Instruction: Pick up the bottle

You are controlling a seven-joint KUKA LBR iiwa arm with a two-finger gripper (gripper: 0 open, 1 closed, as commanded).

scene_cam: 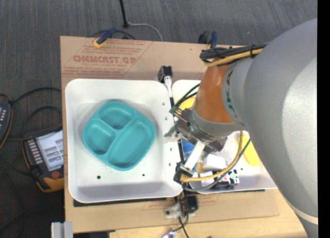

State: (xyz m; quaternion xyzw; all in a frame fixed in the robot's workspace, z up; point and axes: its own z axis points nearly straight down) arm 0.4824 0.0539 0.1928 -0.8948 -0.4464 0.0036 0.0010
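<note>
At the near edge of the bench, the brown cardboard sheet (124, 216) lay under both bins, and a small dark connector (181, 207) sat on it just in front of the gap between them.

The right bin (258, 183) was mostly covered by the grey arm (278, 108). The gripper (202, 165) was low inside this bin, close to its near left corner. Whether it was open or closed I could not tell, because the wrist and the yellow cables (238, 152) hid it from above. Just beside it, a long white object with a bit of blue lay slanted along the left edge of the bin. This was possibly the bottle (194, 155), but too little of it showed to be sure, and it was not clear if the gripper held it. A yellow object (251, 152) lay near the right edge of the same bin, partly under the arm.

In the left bin (77, 180), a teal divided plate (119, 135) rested flat around the middle, apart from all the edges.

Farther back, the orange band (212, 97) of the arm was above the far edge of the right bin. At the far edge of the cardboard there were red printed letters (105, 59) and two clamps (103, 37), one near each far corner.
</note>
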